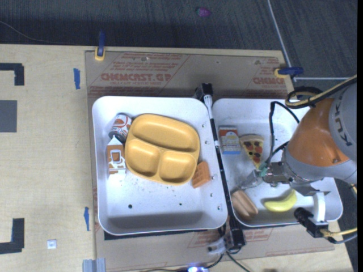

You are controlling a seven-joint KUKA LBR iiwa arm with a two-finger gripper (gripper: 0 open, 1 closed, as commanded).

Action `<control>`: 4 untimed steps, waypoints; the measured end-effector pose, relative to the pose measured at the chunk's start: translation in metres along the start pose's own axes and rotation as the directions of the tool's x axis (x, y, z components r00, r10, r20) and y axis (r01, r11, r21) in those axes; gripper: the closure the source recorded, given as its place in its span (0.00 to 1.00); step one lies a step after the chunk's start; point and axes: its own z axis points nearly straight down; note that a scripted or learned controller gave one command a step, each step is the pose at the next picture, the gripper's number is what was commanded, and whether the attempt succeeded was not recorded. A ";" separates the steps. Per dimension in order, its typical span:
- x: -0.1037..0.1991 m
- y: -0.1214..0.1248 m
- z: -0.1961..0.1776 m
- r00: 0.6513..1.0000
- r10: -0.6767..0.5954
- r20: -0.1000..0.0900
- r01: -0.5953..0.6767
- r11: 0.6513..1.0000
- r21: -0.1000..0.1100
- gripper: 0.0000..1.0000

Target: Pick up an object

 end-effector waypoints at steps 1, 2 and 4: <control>0.000 0.000 0.000 1.000 0.000 0.000 0.000 1.000 0.000 0.00; 0.000 0.000 0.000 1.000 -0.001 -0.001 0.001 1.000 0.000 0.00; 0.000 0.000 0.000 1.000 -0.001 -0.001 0.001 1.000 -0.001 0.00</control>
